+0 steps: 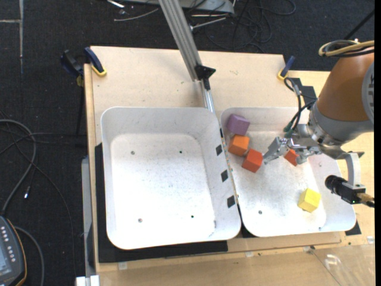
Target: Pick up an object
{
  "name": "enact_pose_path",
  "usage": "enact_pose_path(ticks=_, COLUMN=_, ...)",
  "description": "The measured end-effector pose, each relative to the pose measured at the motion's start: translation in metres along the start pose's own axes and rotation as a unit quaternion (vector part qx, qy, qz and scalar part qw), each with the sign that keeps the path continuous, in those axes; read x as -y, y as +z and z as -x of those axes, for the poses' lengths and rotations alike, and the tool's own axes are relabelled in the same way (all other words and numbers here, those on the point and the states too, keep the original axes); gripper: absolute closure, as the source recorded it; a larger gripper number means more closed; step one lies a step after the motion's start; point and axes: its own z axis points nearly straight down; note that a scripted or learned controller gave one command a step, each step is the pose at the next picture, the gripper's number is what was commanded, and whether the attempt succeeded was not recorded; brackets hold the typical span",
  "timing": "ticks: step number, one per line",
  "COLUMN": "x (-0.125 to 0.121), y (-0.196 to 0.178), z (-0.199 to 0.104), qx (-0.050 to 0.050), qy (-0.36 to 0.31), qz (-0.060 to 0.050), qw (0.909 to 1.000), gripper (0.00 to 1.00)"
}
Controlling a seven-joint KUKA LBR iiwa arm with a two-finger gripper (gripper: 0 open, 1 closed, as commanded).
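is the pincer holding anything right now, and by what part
Cannot be told: the pincer is down at a red block, mostly hidden by it, so no hold shows.

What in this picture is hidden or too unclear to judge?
- Claw, camera view: its metal parts overlap, so open or shut cannot be told.
- Red block: mostly covered by the claw; whether it is gripped cannot be told.
- Arm: cut off by the right edge.
- Right bin: the part beneath the arm is hidden.
- Dots on the left bin floor: too small to identify.
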Motion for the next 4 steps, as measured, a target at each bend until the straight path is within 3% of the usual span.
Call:
enact_pose_path(ticks=1, x=-0.029, y=-0.068, z=-0.003, qx=0.001, qy=-0.002, qz=0.005, qw=1.0000, gripper=0.00)
enact_pose_path(ticks=2, x=-0.094, y=0.023, z=-0.017, qx=0.000, qy=-0.003, qz=-0.001, qw=1.0000, gripper=0.00)
enact_pose_path(ticks=3, x=-0.117, y=0.095, z=-0.012, qx=0.001, qy=-0.002, qz=0.004, qw=1.0000, gripper=0.00)
enact_pose_path(ticks=4, x=-0.119, y=0.086, z=-0.013, qx=0.002, qy=-0.003, qz=0.007, qw=1.0000, gripper=1.00)
